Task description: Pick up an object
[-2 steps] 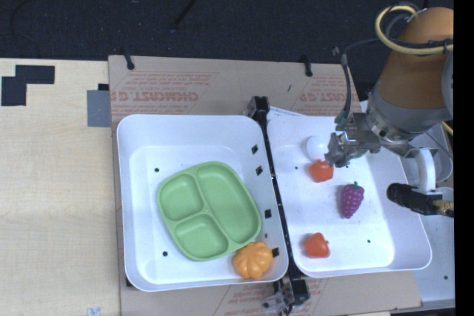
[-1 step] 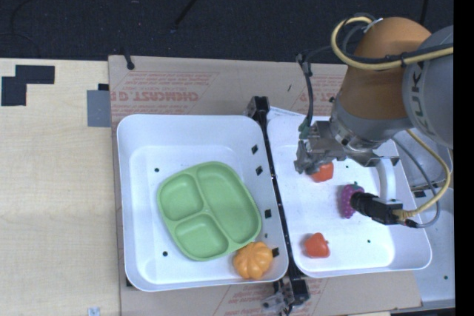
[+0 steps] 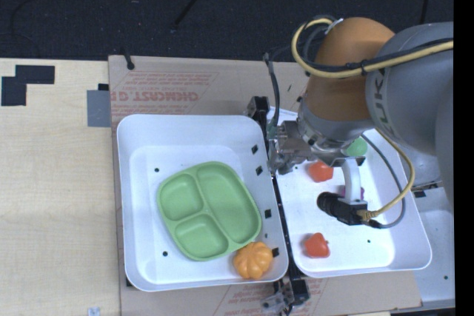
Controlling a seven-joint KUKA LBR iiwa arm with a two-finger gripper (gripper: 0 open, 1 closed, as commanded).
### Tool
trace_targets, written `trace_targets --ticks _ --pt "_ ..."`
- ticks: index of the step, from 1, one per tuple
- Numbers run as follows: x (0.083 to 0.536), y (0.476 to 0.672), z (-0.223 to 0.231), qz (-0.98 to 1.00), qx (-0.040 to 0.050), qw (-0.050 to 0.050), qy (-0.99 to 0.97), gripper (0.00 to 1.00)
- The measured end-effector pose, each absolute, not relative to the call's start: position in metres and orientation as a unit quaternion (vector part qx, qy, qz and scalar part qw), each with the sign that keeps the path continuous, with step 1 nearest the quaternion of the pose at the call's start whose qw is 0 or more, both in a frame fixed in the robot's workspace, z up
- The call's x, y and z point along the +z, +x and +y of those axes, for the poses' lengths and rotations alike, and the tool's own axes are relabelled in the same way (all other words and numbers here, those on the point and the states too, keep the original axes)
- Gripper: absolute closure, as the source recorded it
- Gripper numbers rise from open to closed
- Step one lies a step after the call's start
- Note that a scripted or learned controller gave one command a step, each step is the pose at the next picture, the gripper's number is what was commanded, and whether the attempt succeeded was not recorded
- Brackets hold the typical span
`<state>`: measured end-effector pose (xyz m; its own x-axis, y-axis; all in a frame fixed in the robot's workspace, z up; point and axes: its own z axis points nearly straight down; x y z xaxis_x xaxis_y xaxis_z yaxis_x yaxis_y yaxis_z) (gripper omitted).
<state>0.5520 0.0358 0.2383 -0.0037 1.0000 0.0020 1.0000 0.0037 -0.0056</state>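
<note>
pale wooden bench (image 3: 52, 181) with two white bins (image 3: 189, 131), dark floor behind; jaws (image 3: 285, 155) state unclear.

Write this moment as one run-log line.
arm: over right white bin | end effector: near divider | left white bin: green sectioned plastic plate, orange toy pumpkin | grasp: none seen

Both bins (image 3: 141, 159) look like smooth white plastic with a faint sheen. The green tray (image 3: 209, 209) in the left bin is matt plastic, as is the orange pumpkin (image 3: 253, 260) at its near edge. The bench (image 3: 52, 181) is pale matt wood. The arm (image 3: 415, 85) shows smooth grey casing, perhaps painted metal, and a glossy orange band (image 3: 344, 70).
</note>
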Motion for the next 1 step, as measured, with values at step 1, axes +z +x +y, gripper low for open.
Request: trace_targets --ticks 1 --pt "0.2372 0.5537 0.0847 -0.709 0.0010 0.002 -0.706 1.00"
